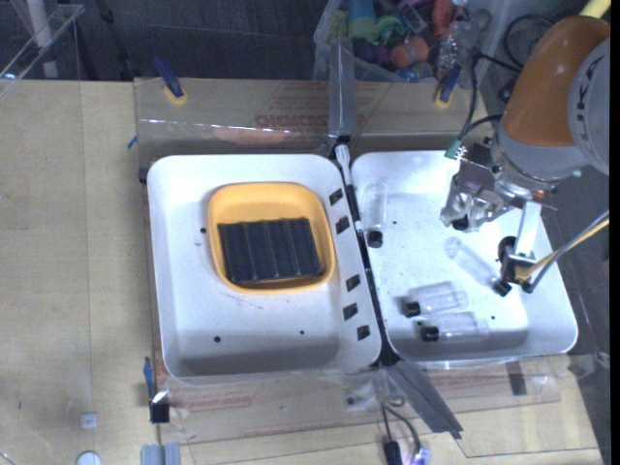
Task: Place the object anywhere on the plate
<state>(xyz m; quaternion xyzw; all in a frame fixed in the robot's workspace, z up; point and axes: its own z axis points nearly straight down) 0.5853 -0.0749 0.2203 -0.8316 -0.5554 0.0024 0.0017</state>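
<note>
A yellow plate [272, 200] lies in the left bin [179, 260] with a dark ridged rectangular piece [269, 249] on it. Several clear plastic bottles with black caps lie in the right bin [552, 327]. One bottle [374, 213] rests by the divider, and two more [434, 300] [455, 325] lie near the front. A faint clear one [467, 257] sits mid-bin. My gripper [471, 211] hangs over the back right part of the right bin, just above and behind that faint bottle. I see nothing held in it.
A raised divider with black clips [351, 260] separates the two bins. A black and white fitting [511, 260] hangs from the wrist over the right bin. A clear box of colourful toys [402, 17] stands behind the bins.
</note>
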